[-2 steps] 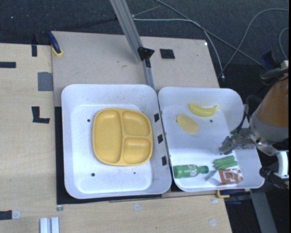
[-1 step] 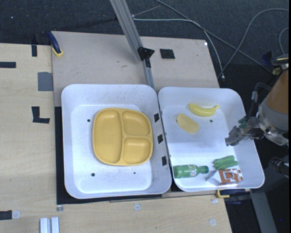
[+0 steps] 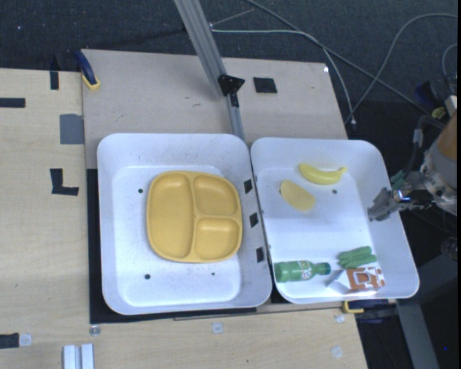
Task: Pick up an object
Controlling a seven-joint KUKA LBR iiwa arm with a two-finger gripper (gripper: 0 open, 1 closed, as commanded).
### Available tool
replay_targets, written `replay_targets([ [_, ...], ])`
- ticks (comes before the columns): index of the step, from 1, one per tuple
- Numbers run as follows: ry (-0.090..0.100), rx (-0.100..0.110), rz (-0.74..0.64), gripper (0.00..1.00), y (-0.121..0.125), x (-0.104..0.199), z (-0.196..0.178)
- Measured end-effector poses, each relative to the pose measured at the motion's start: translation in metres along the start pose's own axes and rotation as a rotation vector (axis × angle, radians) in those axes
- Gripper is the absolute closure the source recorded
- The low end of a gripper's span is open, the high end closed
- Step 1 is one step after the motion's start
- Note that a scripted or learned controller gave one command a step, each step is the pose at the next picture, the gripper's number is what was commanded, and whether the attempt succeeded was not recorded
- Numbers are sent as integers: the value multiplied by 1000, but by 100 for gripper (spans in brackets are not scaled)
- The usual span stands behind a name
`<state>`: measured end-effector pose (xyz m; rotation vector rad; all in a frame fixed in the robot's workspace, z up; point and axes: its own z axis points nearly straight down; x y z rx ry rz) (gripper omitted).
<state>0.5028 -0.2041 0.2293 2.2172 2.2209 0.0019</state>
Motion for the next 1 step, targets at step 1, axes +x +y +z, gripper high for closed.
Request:
replay_targets([
  [1,3,4,-6,100,19,59,9],
])
